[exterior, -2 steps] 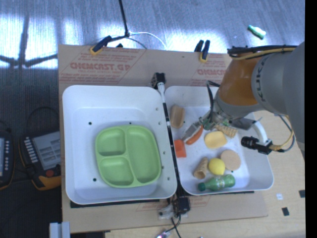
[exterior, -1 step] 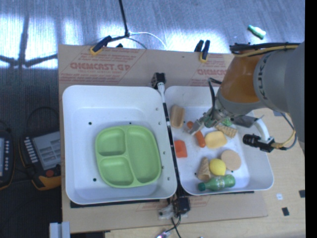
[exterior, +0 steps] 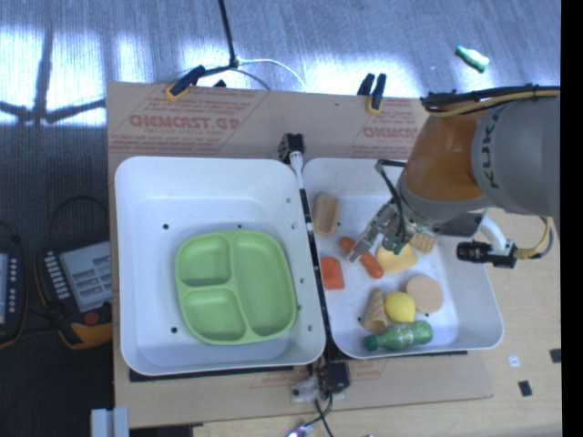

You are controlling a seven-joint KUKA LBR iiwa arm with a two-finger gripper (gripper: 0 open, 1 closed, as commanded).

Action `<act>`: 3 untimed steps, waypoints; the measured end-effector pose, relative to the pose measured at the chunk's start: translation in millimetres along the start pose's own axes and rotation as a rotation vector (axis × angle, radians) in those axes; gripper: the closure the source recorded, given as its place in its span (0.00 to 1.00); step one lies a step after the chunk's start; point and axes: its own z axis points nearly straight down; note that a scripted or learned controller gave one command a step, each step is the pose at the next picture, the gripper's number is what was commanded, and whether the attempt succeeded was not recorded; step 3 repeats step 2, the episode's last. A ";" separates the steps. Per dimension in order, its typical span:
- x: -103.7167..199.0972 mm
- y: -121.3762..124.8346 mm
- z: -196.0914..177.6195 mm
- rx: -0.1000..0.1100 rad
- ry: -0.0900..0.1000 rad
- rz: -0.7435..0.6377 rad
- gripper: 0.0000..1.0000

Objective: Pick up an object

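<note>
My gripper (exterior: pixel 381 242) hangs over the middle of the right bin (exterior: pixel 474 335), with the grey arm and its orange band reaching in from the right. Its fingers stand open, with nothing between them. Just below the fingertips lie an orange-red carrot piece (exterior: pixel 372 265) and a yellow cheese wedge (exterior: pixel 398 259). A small orange piece (exterior: pixel 347 243) lies just left of the gripper. A tan bread piece (exterior: pixel 325 212) lies further left, near the bin's divider.
The right bin also holds a red-orange block (exterior: pixel 332 274), a waffle-like cracker (exterior: pixel 422 240), a round tan biscuit (exterior: pixel 424 292), a lemon (exterior: pixel 399 306), an ice-cream cone (exterior: pixel 373 313) and a green bottle (exterior: pixel 399 337). In the left bin (exterior: pixel 146 189) lies a green divided plate (exterior: pixel 237 286).
</note>
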 end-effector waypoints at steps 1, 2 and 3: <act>64.5 35.8 -94.3 0.011 0.017 0.116 1.00; 134.3 98.6 -94.3 0.013 0.019 0.216 1.00; 134.3 98.6 -94.3 0.013 0.019 0.216 1.00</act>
